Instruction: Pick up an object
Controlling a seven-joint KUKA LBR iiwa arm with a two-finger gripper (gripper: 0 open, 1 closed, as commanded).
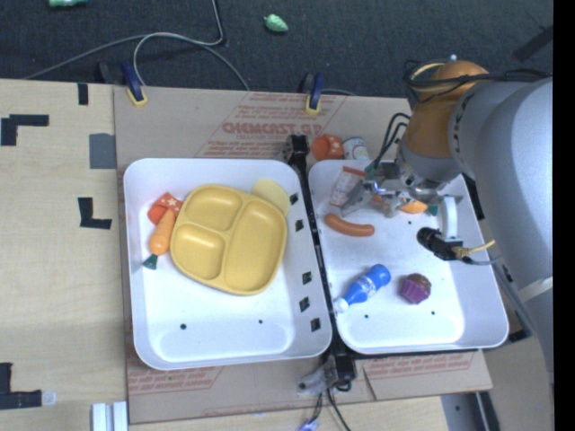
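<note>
Several objects lie in the right bin (467, 326) near the claw (388, 189): a sausage (349, 227) just below-left, a blue bottle (364, 286) and purple fruit (414, 287) farther below; centring squarely over one before descending seems wise. Arm (503, 151) reaches from the right, wrist bent down; whether the claw is open or closed cannot be told

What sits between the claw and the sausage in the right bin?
Nothing visible. The claw hangs over the upper part of the shallow white right bin, and the reddish-brown toy sausage lies just below-left of it on bare bin floor. The blue plastic bottle lies further down, out of the path.
</note>
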